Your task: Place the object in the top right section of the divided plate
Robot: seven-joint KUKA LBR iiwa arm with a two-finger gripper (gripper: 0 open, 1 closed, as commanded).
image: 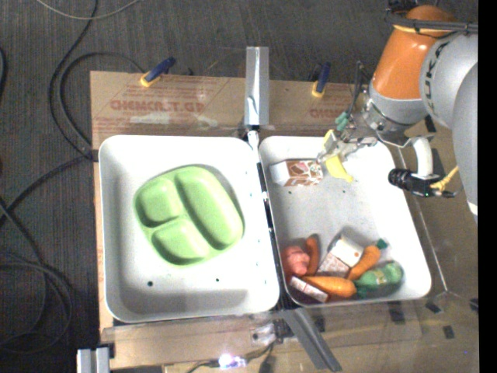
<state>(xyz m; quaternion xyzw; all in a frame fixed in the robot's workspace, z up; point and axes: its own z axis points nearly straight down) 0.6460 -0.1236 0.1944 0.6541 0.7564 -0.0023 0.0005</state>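
Observation:
The green divided plate (pixel 189 214) lies in the left bin, with three sections and nothing in them. My gripper (pixel 336 151) hangs over the far edge of the right bin, well to the right of the plate. A small yellow object (pixel 340 168) sits between its fingers and sticks out below them, just above the bin floor. The orange-banded wrist (pixel 408 61) rises behind it at the upper right.
A small brown and white box (pixel 303 172) lies just left of the gripper. Along the right bin's (pixel 388 208) near edge lie two carrots (pixel 335 286), a pink item (pixel 293 259), a white carton (pixel 342 256) and a green item (pixel 380 277). A ridge (pixel 264 208) separates the bins.

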